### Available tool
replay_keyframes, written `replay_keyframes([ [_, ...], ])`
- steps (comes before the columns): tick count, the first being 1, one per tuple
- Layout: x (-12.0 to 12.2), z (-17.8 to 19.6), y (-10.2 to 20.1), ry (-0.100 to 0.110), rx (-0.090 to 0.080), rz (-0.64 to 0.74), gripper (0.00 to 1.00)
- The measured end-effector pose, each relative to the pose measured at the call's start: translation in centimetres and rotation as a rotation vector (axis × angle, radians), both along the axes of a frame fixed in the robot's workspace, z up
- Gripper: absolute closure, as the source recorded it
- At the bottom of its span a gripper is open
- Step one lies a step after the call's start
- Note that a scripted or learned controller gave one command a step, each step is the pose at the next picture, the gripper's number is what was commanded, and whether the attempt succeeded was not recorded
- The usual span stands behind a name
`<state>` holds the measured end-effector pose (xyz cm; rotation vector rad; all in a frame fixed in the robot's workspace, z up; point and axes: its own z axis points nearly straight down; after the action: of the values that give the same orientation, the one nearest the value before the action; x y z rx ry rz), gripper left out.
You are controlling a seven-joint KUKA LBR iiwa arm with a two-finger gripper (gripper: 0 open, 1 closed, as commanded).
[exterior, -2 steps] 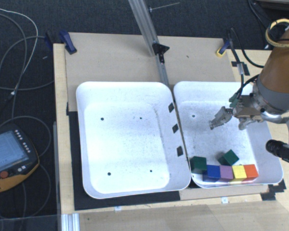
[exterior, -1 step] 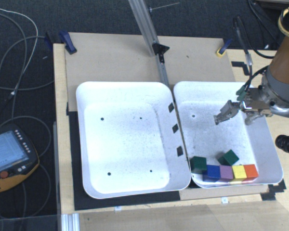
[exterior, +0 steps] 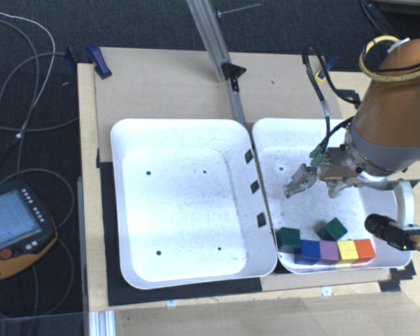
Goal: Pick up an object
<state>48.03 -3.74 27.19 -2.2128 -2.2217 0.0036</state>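
Several small blocks lie along the near edge of the right bin [exterior: 280, 152]: a dark green one [exterior: 289, 238], blue [exterior: 309, 250], purple [exterior: 329, 250], yellow [exterior: 346, 249] and orange [exterior: 364, 248] in a row. Just behind the row sits a tilted green block [exterior: 332, 228]. My gripper [exterior: 312, 190] hangs over the middle of the right bin, behind the blocks and apart from them. Its two fingers are spread open, one fingertip [exterior: 292, 187] pointing left, with nothing between them.
The left bin [exterior: 126, 145] stands beside the right one, with black clips on the shared wall. A slanted metal pole [exterior: 210, 30] rises from the back. A teach pendant [exterior: 14, 222] and cables lie off the bench to the left.
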Motion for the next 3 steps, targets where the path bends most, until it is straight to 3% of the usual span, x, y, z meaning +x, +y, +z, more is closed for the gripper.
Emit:
replay_keyframes([
  [1,3.0,-4.1,-4.8,-0.001,-0.003,-0.008,0.00],
  [2,6.0,-5.1,-5.5,-0.008,-0.003,-0.003,0.00],
  [3,8.5,-14.8,-6.8,0.003,-0.001,-0.005,0.00],
])
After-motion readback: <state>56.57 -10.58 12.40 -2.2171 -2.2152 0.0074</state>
